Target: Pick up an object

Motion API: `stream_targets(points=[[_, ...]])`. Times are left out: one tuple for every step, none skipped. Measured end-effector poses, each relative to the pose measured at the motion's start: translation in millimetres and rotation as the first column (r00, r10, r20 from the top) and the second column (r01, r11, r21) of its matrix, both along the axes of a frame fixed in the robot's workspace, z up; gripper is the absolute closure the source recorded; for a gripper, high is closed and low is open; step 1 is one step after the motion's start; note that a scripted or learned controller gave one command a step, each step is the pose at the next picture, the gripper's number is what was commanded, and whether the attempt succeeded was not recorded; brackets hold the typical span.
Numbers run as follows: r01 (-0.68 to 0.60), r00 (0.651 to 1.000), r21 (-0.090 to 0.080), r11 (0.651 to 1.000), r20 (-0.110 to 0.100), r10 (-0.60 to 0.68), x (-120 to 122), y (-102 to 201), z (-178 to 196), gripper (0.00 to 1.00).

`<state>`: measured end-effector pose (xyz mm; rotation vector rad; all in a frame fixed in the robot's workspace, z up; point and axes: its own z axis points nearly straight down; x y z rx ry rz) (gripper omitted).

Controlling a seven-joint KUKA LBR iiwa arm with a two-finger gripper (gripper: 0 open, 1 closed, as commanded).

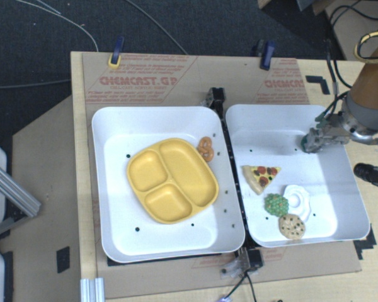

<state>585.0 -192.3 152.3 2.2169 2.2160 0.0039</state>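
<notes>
The hand point(314, 141) hangs low at about two o'clock in the right bin point(346, 187); whether it is open or closed cannot be told, and nothing shows in its grip. Toward seven o'clock from it lies a pizza slice point(261, 177), with broccoli point(276, 204), a white ring point(297, 201) and a cookie point(292, 226) beyond. The left bin point(113, 168) holds a yellow divided plate point(171, 179), a pretzel point(206, 148) at its two o'clock edge.

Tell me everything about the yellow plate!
The yellow plate is a rounded, glossy tray that looks like plastic, split into three compartments: one long and two smaller. It lies flat and turned at a slant in the left bin, resting on its white floor. Nothing is in the compartments. A small pretzel sits right by its upper right rim; whether they touch is unclear.
</notes>
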Motion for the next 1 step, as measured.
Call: stream_targets(points=[[0.0,1.0,-0.001,1.0,0.002,0.0,3.4,-9.4,60.5,1.0]])
